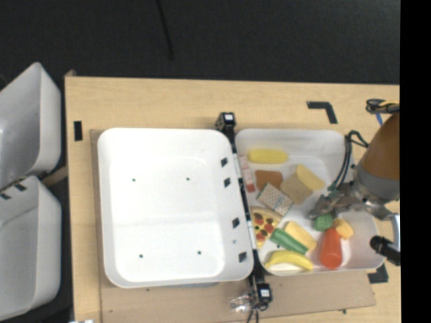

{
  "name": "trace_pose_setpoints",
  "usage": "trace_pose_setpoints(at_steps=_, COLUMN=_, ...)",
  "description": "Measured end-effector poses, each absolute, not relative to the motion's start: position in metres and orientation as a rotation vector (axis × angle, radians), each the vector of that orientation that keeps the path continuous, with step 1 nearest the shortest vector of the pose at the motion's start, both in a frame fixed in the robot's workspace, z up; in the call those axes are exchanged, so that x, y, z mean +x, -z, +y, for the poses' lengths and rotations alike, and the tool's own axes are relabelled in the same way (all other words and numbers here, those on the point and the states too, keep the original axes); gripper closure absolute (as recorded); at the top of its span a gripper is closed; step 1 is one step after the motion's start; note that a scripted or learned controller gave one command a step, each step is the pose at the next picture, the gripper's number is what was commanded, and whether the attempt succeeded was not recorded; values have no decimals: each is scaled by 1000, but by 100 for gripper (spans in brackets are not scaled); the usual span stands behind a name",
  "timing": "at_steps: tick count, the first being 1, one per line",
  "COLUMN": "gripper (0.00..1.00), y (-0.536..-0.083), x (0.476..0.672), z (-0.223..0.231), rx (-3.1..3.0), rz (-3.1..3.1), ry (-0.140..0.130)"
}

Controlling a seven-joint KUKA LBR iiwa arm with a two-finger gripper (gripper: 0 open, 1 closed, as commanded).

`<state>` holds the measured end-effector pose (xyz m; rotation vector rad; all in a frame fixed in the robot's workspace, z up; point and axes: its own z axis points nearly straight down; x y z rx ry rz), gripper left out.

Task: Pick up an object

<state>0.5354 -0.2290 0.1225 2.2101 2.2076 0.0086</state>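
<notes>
— Where's the green toy?
— Right bin, near its right side, just above the orange carrot.
— And the gripper?
— Directly over it; I can't tell how its tips stand.

— Some robotics lab, this?
— Looks it: a plywood bench with two white bins, black tape marks, loose cables, and toy food for testing.
</notes>
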Motion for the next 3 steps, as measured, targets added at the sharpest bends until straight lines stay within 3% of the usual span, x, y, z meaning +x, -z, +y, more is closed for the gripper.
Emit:
trace_pose_setpoints(at_steps=1, gripper=100, y=-132, x=608, z=-154, rx=2206, rz=2230, ry=-5)
trace_pose_setpoints(at_steps=2, gripper=100, y=-135, x=599, z=-164, rx=2212, rz=2221, ry=-6)
trace_pose_setpoints(at_steps=3, gripper=100, y=-206, x=615, z=-91, rx=2207, rz=2226, ry=-11)
